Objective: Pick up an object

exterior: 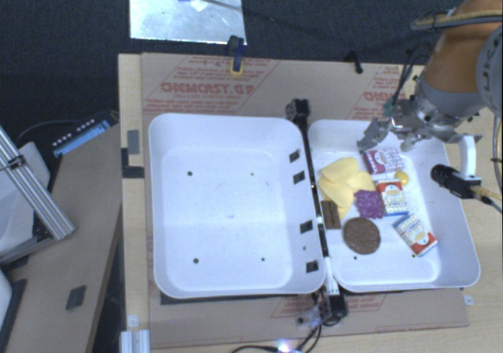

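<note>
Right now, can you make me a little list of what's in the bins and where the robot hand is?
left bin: white, shallow
right bin: holds all the things
yellow pieces: near the divider
purple clump: middle of the pile
brown disc: front of the pile
small cartons: right side of the pile
gripper: above the right bin's back edge

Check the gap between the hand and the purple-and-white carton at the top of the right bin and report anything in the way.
Nothing visible stands between them. The hand hangs over the right bin's upper end, just above the purple-and-white carton. The yellow pieces lie to the carton's left, and the other small cartons below it.
</note>
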`<state>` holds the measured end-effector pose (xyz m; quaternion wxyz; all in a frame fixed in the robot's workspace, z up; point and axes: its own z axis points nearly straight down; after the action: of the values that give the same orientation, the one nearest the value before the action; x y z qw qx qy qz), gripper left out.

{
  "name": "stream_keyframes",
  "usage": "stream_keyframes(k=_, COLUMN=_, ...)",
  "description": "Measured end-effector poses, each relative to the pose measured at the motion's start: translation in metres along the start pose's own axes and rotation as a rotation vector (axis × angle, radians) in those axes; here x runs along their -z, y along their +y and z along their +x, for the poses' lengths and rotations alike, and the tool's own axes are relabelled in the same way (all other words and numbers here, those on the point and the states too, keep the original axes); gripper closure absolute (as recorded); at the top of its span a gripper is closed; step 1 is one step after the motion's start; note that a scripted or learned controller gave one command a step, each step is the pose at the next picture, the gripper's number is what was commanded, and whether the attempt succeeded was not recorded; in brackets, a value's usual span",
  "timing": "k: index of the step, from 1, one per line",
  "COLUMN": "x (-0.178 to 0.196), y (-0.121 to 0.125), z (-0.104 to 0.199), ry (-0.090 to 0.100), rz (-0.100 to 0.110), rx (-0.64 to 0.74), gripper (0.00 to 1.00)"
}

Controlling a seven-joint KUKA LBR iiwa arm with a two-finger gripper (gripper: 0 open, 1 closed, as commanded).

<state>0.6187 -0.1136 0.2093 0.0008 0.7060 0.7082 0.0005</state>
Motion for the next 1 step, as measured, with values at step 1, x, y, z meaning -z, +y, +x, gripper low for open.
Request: stream_keyframes(k=1, x=-0.1105, y=0.0231, z=-0.021, ry=-0.003, rz=-0.011, rx=0.0, gripper=0.0)
